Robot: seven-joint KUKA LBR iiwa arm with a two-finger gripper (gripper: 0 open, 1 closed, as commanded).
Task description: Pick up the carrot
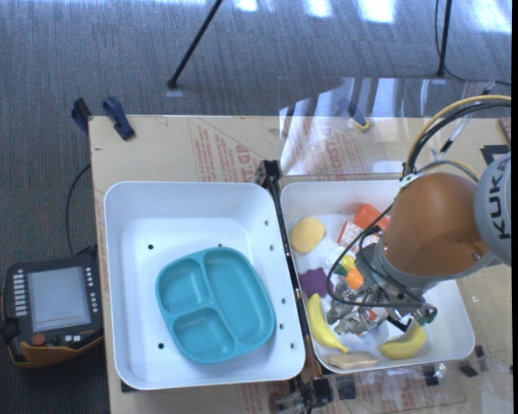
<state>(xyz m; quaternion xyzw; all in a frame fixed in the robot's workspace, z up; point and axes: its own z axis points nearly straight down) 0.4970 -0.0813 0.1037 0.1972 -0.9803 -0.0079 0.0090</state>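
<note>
You have the gripper (356,311) down low in the right bin (459,341), among the toy food. Whether its fingers are spread or pressed together cannot be told; the metal parts blur together. The carrot (355,279), small and orange, lies just above the gripper, close under the arm's orange band (432,222). One banana (322,324) sits just left of the gripper, another (406,344) to its right. A yellow round piece (307,234) lies near the bin's left wall. The left bin (129,222) holds a teal divided plate (214,305).
</note>
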